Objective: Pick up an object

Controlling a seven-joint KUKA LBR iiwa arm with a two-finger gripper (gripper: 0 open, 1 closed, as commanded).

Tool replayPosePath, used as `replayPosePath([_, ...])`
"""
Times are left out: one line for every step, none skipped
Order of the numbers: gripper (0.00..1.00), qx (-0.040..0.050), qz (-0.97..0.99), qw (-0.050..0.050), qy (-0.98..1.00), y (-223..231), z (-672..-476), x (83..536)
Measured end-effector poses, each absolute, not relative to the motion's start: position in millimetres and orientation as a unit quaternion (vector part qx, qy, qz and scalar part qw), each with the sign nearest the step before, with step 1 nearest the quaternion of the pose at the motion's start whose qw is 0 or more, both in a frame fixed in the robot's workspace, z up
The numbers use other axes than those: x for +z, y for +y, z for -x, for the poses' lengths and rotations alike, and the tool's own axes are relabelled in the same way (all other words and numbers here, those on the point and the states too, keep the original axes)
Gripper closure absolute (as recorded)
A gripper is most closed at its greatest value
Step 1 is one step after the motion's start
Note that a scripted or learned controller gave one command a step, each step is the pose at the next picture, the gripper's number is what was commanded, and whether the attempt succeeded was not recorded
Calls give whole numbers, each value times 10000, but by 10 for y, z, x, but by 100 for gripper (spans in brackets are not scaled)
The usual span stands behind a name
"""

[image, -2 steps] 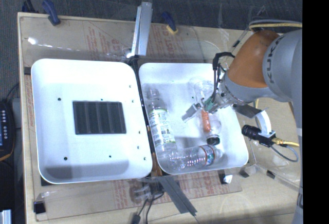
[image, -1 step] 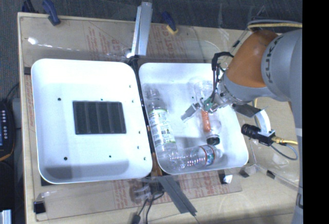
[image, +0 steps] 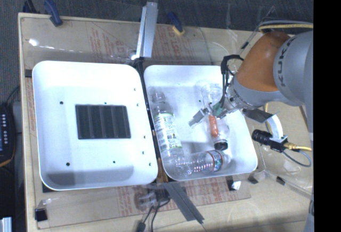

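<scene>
worktop (image: 80,34): a pale board across most of the frame, clamped along its upper edge, apparently so that it cannot shift under the bins.
arm (image: 282,68): grey with an orange band, entering from the right of the frame and bent down over the right bin, which suggests that the pick is aimed there.
left bin (image: 53,162): white and shallow, in the left half of the frame, with a dark ribbed rectangle (image: 103,121) at its middle; nothing loose lies in it that I can see.
right bin (image: 176,79): white, touching the left bin along a centre divider; it holds all the loose objects, which is likely why the arm works here.
labelled bottle (image: 166,129): clear plastic, lying lengthwise at the bin's left side beside the divider.
crushed bottle (image: 198,163): clear, lying along the bin's lower wall in the lower middle of the frame.
orange object (image: 213,125): small and slim, right of the bin's centre, just below the end effector; probably the target.
end effector (image: 212,112): low in the bin by a clear, hard-to-read item; its opening cannot be told, and no hold is evident.
</scene>
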State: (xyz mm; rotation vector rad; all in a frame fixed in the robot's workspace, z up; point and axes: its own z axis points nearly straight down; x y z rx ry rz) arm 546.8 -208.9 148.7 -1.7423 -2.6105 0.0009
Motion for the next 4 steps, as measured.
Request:
replayPosePath([0,3,5494,4,-8356,-2103,-5537,1532])
replayPosePath([0,4,5463,19,-8376,-2092,-5472,1566])
replayPosePath([0,1,4619,19,-8869,-2082,-5424,1118])
replayPosePath([0,2,4620,18,-8869,-2083,-5423,1118])
